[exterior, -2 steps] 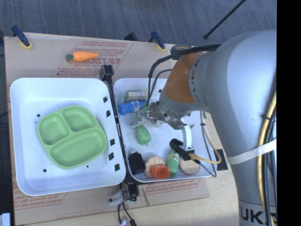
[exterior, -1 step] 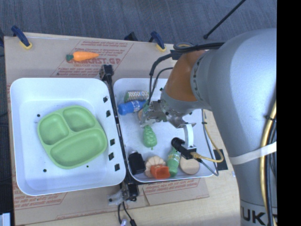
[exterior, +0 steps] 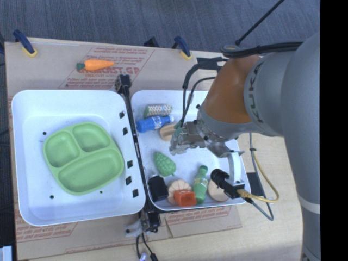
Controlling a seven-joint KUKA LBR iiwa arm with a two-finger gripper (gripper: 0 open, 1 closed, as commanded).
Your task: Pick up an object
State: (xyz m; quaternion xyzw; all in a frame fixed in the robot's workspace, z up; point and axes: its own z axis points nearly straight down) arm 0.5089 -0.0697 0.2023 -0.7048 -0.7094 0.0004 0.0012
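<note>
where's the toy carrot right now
The toy carrot lies outside both bins on the cardboard, just beyond the far edge of the left bin that holds the green divided plate.

Two white bins sit on a tan cardboard sheet (exterior: 109,58) printed with red lettering. The left bin (exterior: 27,145) holds a light green divided plate (exterior: 82,156). In the right bin (exterior: 142,99), left of the metallic grey gripper (exterior: 182,140), lie a blue bottle (exterior: 153,123) and a speckled green and white packet (exterior: 157,110). Below the gripper are a textured green toy (exterior: 164,163), a green bottle (exterior: 200,184), a black block (exterior: 158,188), a cream piece (exterior: 179,187) and an orange-red piece (exterior: 185,199). An orange toy carrot (exterior: 96,65) with a green top lies on the cardboard. Blue clamps (exterior: 24,42) with yellow tips grip the far edge. The arm (exterior: 261,91) is grey with an orange band.
</note>
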